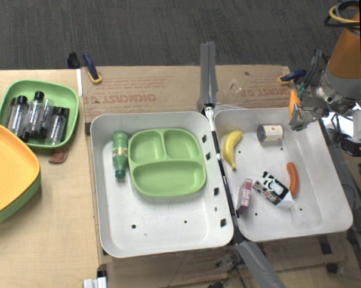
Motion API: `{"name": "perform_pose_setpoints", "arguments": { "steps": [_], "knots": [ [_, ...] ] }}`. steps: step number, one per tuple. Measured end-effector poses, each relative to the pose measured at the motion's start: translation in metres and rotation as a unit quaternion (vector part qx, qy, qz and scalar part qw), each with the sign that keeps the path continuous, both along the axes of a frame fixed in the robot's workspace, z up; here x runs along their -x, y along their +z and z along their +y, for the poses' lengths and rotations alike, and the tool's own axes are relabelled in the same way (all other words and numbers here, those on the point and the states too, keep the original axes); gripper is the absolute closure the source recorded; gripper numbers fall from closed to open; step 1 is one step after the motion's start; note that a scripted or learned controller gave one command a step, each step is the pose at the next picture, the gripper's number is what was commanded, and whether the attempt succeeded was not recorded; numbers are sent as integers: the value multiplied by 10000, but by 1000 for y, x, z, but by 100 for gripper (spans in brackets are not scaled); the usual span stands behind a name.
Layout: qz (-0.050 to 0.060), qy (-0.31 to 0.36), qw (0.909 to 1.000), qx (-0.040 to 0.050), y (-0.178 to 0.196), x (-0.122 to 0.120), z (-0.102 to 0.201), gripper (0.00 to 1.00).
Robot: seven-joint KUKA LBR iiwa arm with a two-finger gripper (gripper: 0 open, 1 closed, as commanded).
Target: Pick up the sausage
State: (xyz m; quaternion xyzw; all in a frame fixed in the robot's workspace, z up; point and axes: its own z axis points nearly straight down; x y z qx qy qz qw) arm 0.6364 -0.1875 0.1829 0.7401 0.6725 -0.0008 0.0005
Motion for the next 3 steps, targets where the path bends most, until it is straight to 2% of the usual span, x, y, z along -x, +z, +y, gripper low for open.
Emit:
{"name": "perform_pose_setpoints", "arguments": {
  "steps": [1, 2, 3],
  "knots": [
    [-72, -1708, 9853, 21, -58, -10, 24, 100],
    [14, -673, 9977, 0, -91, 34, 26, 100],
    [93, -1472, 9890, -53, -95, 30, -11, 100]
  ]
}}
